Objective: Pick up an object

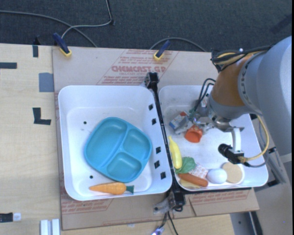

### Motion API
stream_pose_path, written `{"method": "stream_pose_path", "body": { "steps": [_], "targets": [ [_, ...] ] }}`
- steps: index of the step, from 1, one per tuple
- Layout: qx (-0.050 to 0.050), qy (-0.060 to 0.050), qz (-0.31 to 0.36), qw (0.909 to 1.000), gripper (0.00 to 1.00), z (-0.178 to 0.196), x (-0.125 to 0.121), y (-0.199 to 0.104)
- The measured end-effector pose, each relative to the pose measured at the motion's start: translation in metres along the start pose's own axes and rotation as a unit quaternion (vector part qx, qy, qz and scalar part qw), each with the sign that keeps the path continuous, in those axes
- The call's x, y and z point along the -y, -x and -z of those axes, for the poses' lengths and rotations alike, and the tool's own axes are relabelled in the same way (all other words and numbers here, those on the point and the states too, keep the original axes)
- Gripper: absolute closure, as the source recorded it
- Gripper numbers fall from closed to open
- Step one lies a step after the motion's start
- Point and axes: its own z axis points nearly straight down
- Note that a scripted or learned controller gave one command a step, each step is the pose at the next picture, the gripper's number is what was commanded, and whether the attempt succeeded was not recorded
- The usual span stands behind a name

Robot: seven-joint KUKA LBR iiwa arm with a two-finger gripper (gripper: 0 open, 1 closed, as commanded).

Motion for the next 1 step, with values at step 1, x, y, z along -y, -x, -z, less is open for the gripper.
{"method": "stream_pose_path", "body": {
  "steps": [1],
  "targets": [
    [0.001, 0.000, -0.001, 1.0000, 1.00, 0.0094, 0.0005, 0.0014]
  ]
}}
